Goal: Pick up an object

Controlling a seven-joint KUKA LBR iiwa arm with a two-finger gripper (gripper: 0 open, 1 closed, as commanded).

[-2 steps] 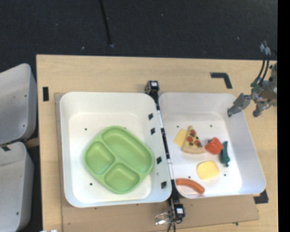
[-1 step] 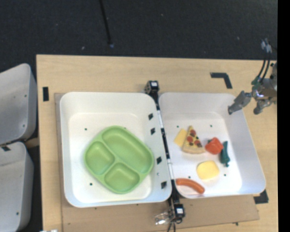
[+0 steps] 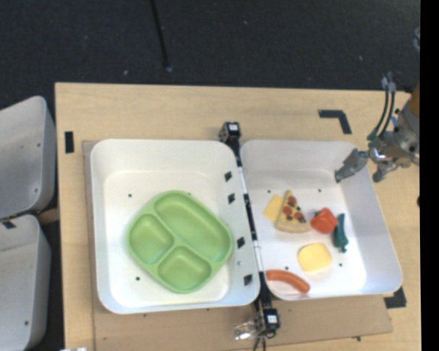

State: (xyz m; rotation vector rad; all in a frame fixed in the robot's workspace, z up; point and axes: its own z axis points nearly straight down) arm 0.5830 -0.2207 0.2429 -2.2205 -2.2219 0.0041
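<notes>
The right bin (image 3: 355,284) holds several toy foods: a pizza slice (image 3: 293,215), a yellow wedge (image 3: 273,208), a red piece (image 3: 323,220) with a dark green piece (image 3: 341,232) beside it, a yellow round piece (image 3: 314,257) and a sausage (image 3: 287,281) at the front rim. My gripper (image 3: 366,170) hangs over the bin's far right corner, up and to the right of the red piece. Its fingers (image 3: 347,169) are spread open with nothing between them.
The left bin (image 3: 110,174) bears a green divided plate (image 3: 179,241). A ridge with black clips (image 3: 243,203) separates the two bins. The wooden bench (image 3: 168,112) surrounds them, with white chairs (image 3: 14,167) off to the left.
</notes>
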